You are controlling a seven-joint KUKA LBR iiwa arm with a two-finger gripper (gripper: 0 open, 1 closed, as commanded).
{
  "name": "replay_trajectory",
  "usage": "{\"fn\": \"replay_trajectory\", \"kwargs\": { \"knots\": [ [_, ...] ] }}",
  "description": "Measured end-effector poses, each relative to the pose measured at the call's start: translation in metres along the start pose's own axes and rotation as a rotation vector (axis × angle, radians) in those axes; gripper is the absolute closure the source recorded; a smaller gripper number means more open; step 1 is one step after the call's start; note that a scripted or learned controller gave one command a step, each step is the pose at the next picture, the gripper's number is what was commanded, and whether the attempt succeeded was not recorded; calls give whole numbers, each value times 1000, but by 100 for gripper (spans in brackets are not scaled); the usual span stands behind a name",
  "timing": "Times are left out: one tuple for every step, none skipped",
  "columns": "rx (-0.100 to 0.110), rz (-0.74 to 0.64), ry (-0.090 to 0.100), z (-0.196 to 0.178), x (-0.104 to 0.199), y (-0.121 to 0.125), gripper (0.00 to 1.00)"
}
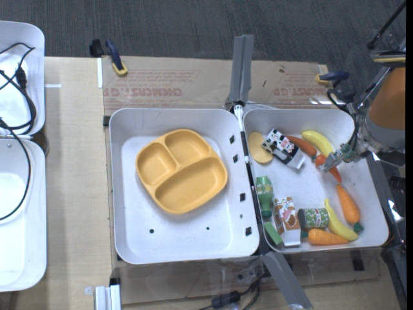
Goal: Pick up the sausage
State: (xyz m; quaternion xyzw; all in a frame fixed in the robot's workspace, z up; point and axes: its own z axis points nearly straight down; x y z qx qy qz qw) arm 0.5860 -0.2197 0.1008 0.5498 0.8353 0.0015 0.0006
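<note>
So I've got the grey two-finger gripper (pixel 333 161) down in the right white plastic bin (pixel 310 116), near its right wall, tips right at the reddish-orange sausage (pixel 304 144), which lies slanted toward the bin's back edge beside a yellow banana (pixel 318 141). Can't tell if the pincer is open or clamped. I'd say nothing's lifted yet, so the grab and raise are left. The sausage looks smooth, glossy, rounded, probably slippery.
</note>
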Motion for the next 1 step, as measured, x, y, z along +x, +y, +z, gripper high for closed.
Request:
{"fn": "replay_trajectory", "kwargs": {
  "knots": [
    [2, -134, -2, -142, 28, 81, 100]
  ]
}}
